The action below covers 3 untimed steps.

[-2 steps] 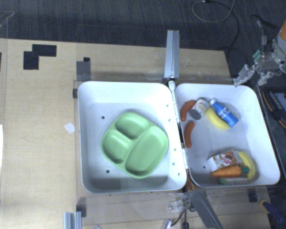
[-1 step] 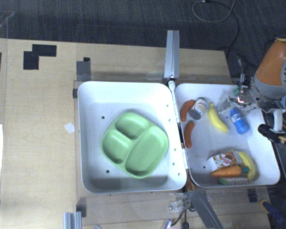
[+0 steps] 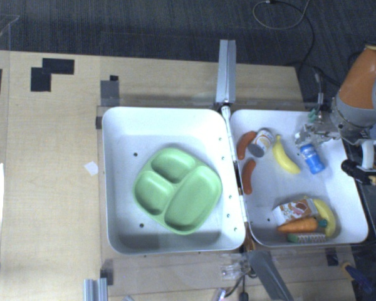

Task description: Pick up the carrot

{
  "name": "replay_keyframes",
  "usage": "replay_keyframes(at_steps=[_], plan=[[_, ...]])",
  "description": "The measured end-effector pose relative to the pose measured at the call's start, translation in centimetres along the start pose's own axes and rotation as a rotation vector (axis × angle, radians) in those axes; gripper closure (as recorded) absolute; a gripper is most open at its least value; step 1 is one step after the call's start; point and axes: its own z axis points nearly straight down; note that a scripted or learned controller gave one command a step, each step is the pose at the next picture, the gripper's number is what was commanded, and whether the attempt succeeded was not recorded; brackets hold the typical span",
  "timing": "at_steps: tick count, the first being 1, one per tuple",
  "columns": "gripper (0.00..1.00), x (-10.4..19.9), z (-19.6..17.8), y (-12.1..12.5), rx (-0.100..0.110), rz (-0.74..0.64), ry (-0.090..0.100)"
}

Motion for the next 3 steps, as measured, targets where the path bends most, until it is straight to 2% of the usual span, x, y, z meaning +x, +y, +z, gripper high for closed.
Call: replay_keyframes(at_steps=[1,2,3], plan=[[1.0,0.1,-1.2,0.2,-0.007,-0.003,-0.001],[1.0,1.0,2.5,3.0,0.017,-0.361,0.006],[1.0,-0.2,-6.4,3.4,0.005,-0.236,0.001]])
